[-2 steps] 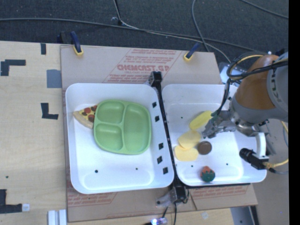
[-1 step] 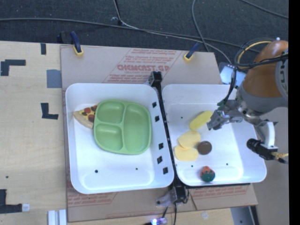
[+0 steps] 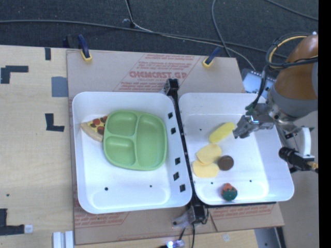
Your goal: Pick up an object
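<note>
Pale wooden bench (image 3: pixel 31 159) under brown cardboard (image 3: pixel 155 71), dark carpet behind. Left bin (image 3: pixel 88 190): glossy green divided plate (image 3: pixel 135 139), pizza slice (image 3: pixel 94 128) at left edge. Right bin (image 3: pixel 269 185): yellow banana (image 3: pixel 221 132), flat yellow pieces (image 3: pixel 207 160), brown disc (image 3: pixel 225 163), strawberry (image 3: pixel 229 192). Gripper (image 3: pixel 243 129) beside banana, finger state unclear.

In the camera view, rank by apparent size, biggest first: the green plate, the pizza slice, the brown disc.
1. green plate
2. pizza slice, partly hidden by the plate
3. brown disc
</note>
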`<state>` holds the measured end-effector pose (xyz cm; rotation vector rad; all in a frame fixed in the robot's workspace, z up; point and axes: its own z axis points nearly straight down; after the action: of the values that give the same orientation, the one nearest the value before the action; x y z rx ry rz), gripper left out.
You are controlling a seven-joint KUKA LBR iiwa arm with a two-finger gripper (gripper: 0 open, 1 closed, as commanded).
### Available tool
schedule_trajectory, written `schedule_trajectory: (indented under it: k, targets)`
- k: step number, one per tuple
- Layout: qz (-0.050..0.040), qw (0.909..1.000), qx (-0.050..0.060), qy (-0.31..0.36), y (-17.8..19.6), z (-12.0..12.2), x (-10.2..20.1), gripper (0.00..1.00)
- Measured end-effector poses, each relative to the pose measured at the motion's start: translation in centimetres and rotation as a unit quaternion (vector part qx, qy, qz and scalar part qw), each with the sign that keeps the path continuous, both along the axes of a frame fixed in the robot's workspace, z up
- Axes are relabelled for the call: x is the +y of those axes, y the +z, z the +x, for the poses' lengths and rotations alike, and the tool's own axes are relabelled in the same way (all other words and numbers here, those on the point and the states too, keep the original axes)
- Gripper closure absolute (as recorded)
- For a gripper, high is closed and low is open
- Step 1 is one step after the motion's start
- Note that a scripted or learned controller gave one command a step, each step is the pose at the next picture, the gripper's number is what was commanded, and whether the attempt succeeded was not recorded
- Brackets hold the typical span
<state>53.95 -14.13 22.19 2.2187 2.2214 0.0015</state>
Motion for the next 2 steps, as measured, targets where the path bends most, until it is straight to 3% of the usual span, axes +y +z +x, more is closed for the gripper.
schedule_trajectory:
  k: [2]
  targets:
    - [0.0008, 1.0000, 0.001, 0.003, 0.5, 6.0, 10.3, 1.00]
